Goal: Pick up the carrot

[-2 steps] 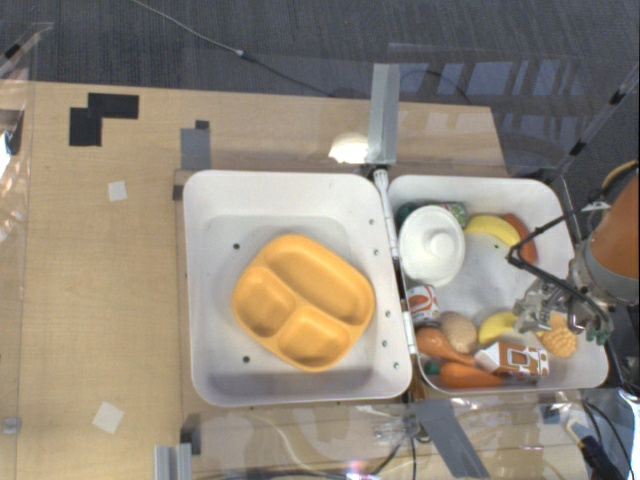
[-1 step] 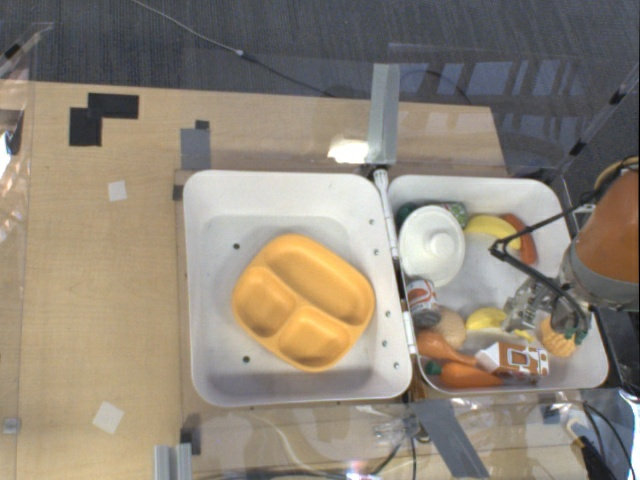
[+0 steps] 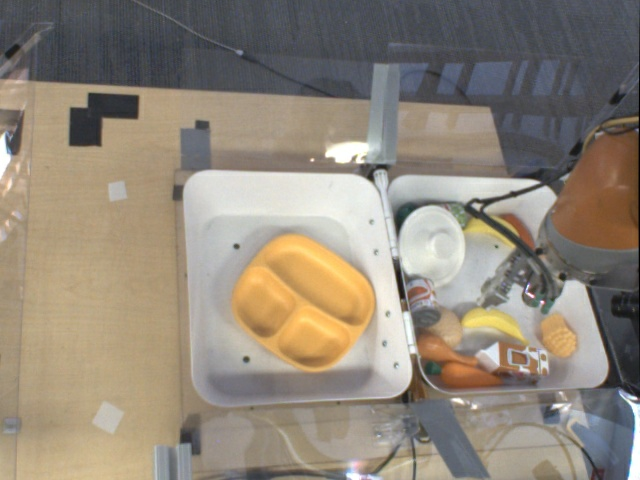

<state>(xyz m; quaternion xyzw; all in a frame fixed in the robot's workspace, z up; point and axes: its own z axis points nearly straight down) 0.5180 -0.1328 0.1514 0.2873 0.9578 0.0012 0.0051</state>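
Note:
The carrot (image 3: 466, 374) is orange and lies along the front wall of the right bin (image 3: 598, 368), next to a second orange piece (image 3: 437, 347) just to its left. My gripper (image 3: 520, 296) hangs over the middle of that bin, above and to the right of the carrot and just over a yellow banana (image 3: 493, 322). Its fingers stand apart with nothing between them. The arm's orange band (image 3: 600, 203) hides the bin's right rear corner.
The right bin also holds a white cup (image 3: 432, 242), a small can (image 3: 421, 297), a corn cob (image 3: 558, 335), a small carton (image 3: 520, 360) touching the carrot's right end, and a red-orange item (image 3: 515, 230) at the back. A yellow divided plate (image 3: 303, 300) sits in the left bin (image 3: 210, 368).

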